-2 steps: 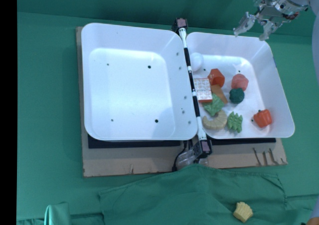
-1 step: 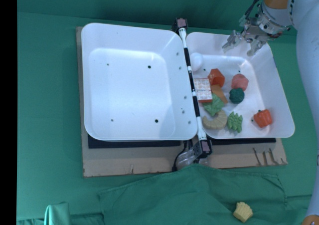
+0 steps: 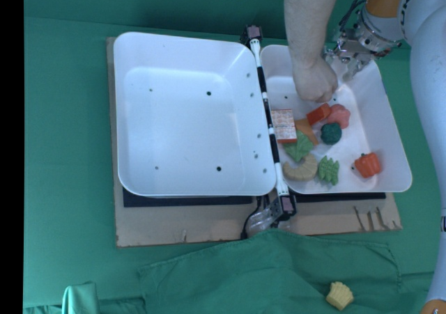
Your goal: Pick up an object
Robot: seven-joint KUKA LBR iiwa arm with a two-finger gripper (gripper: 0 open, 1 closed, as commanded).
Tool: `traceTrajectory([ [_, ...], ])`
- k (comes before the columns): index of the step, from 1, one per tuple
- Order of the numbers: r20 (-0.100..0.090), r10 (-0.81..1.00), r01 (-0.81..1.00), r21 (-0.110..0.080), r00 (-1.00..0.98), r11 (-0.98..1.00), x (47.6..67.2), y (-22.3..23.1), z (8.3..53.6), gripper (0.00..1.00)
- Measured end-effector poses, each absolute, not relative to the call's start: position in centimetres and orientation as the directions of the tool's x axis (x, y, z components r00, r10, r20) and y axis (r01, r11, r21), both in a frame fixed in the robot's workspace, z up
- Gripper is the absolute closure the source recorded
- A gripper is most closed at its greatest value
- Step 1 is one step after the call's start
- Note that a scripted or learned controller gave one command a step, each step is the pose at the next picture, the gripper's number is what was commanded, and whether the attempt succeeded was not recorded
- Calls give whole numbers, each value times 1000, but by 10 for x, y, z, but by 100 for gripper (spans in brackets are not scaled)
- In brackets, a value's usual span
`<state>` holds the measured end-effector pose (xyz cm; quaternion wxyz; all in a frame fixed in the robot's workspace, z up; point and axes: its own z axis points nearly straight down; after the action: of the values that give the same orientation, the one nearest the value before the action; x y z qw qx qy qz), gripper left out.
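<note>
Two white bins stand side by side on the table; the left bin (image 3: 139, 62) carries no objects, and the right bin (image 3: 390, 166) carries all the candidates.

Camera view:
- The gripper (image 3: 346, 51) hovers over the right bin's 12 o'clock edge. Whether the jaws are wide or narrow cannot be told.
- A person's hand (image 3: 314, 81), closed in a fist, reaches into the same bin at 11 o'clock, just beside the gripper.
- An orange pepper (image 3: 367, 164) lies alone at 4 o'clock, apart from the cluster at the bin's centre. A green tree-shaped toy (image 3: 328, 170) lies at 6 o'clock, just beside a tan croissant (image 3: 301, 170).

Procedure, as a judgement: select the orange pepper, since its neighbours stand clear. Descend vertically, centre the jaws across its narrow side, and proceed once the hand leaves the bin.
</note>
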<state>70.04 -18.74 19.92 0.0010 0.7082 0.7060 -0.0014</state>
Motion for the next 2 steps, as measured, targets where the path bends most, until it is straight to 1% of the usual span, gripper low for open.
traceTrajectory([
  [1, -4, 1000, 1000, 8, 4, -4, 679, -187, 183, 0],
  [2, -3, 1000, 1000, 8, -1, 1, 702, -156, 211, 0],
])
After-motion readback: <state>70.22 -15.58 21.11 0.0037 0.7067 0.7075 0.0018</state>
